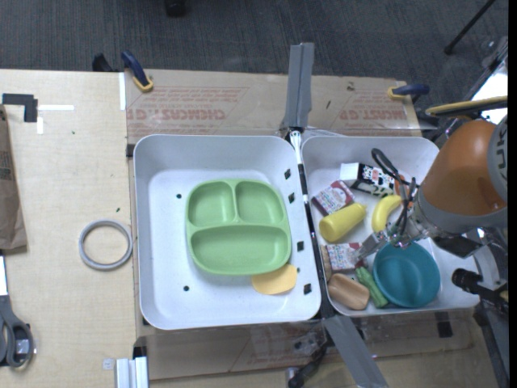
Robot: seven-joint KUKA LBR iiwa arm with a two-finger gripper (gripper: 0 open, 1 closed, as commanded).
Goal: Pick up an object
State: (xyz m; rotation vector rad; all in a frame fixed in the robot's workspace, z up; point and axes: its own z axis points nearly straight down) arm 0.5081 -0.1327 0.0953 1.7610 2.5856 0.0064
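Worktop (65, 176): pale wood, two white bins side by side on a cardboard sheet (210, 103).

Left bin (153, 217): one green divided tray (238, 226), three compartments, lying flat near the middle. A yellow chip-shaped piece (276, 281) lies partly under the tray's near right corner.

Right bin (323, 148): crowded.
- Yellow cylinder (341, 222), lying on its side, left of centre.
- Banana (385, 211), just right of the cylinder.
- Red-and-white packet (330, 196), above the cylinder, touching it.
- Second red packet (343, 255), below the cylinder.
- Black-and-white carton (375, 180) and a small white block (349, 171), toward the far wall.
- Teal bowl (407, 275), upright, near right corner.
- Green item (372, 285), tucked against the bowl's left rim.
- Brown bread-like item (349, 292), near wall, beside the green item.

Arm (468, 176): grey with orange band, over the right bin from the right side.

Gripper (396, 234): low in the right bin, between the banana and the bowl's far rim, close to both. Whether it is spread or pressed together cannot be made out; nothing is seen between its tips.

Off the bins, left worktop: a grey ring (105, 244), a brown paper bag (10, 184) at the edge, scissors (14, 338) at the near left corner. Two blue clamps (137, 69) hold the cardboard's far edge.
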